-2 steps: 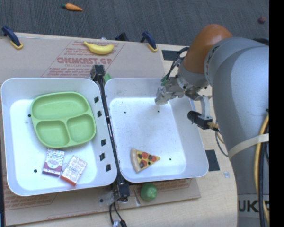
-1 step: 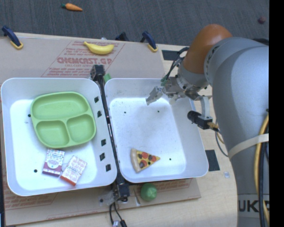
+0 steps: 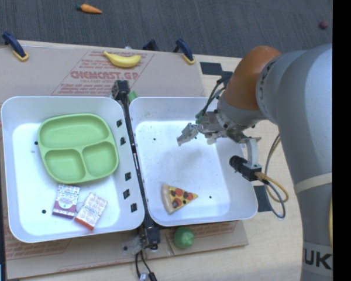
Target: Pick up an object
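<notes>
A robotics lab is indicated: two white bins (image 3: 11, 174) are set on clamped cardboard (image 3: 164, 69), a grey industrial arm (image 3: 292, 98) is seen beside them, with toy food scattered around.

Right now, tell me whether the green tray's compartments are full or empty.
Empty: all three compartments of the green tray show bare green plastic. It lies flat in the left bin.

We count two bins (image 3: 14, 215), one green tray (image 3: 76, 145), two packets (image 3: 79, 206), one pizza slice (image 3: 176, 198), one banana (image 3: 123, 58), one carrot (image 3: 89, 8), one green ball (image 3: 184, 237).
</notes>
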Motion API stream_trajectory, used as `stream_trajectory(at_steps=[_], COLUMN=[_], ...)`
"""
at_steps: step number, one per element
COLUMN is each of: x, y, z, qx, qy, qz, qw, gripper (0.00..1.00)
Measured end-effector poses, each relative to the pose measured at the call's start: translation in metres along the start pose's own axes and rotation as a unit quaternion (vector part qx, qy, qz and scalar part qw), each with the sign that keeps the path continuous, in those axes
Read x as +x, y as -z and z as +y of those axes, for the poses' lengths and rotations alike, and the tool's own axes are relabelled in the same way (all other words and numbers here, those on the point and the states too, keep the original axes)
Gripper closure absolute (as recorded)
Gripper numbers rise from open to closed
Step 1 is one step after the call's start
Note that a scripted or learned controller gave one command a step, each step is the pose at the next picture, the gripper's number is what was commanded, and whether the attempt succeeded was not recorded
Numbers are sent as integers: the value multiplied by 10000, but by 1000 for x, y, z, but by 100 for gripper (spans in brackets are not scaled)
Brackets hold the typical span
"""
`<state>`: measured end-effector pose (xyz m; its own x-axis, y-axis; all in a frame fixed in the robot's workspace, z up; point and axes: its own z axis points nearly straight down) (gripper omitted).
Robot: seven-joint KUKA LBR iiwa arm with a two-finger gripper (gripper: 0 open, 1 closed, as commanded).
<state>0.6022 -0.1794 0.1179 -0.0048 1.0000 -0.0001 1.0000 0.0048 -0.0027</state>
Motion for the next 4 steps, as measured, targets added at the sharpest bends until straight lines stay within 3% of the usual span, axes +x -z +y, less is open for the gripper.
stream_trajectory(at_steps=[1, 2, 3, 4], x=[67, 34, -32, -31], y=[-4, -26, -27, -26], z=[-40, 4, -127, -35], qx=[6, -3, 6, -8], qy=[15, -4, -13, 3], qz=[2, 5, 2, 5], qw=[10000, 10000, 10000, 10000], gripper=[0, 0, 0, 0])
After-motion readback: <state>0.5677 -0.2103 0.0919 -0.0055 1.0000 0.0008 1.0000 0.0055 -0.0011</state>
